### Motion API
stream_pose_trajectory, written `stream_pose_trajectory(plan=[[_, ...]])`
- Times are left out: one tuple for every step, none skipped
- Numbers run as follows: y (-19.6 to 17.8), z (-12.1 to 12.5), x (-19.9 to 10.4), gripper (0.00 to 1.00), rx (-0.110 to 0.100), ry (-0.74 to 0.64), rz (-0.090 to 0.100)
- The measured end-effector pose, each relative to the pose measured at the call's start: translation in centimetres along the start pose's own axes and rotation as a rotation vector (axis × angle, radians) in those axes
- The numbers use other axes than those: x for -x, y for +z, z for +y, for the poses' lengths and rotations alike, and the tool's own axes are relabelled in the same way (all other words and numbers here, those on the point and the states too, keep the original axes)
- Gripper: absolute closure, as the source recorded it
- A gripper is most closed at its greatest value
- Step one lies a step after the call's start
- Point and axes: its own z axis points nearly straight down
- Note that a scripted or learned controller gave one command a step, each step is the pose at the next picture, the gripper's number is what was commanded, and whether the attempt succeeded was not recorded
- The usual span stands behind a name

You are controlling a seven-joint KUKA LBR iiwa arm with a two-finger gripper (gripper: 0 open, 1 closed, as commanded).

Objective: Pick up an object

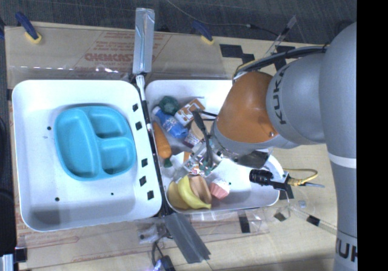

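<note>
End effector (202, 163) is down in the right bin (242, 200), can't tell how it's set or if it's got anything. Banana (185, 194) sits just below it, carrot (162, 140) and bottle (171, 124) off to its left. Blue tray (94, 140) in the left bin (30, 142), cardboard-topped counter (303, 203) underneath.

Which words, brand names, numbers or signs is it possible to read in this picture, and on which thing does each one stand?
"KU", large dark letters running sideways on the grey arm; the rest of the word is cut off by the curve of the arm.
Red printing on the cardboard sheet behind the bins: too blurred to read with certainty.
The printed packet in the right bin: print too small to read.
</note>
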Motion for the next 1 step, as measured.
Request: stream_pose_trajectory(plan=[[-5.68,3.23,2.56,0.00,0.000,-0.226,-0.001]])
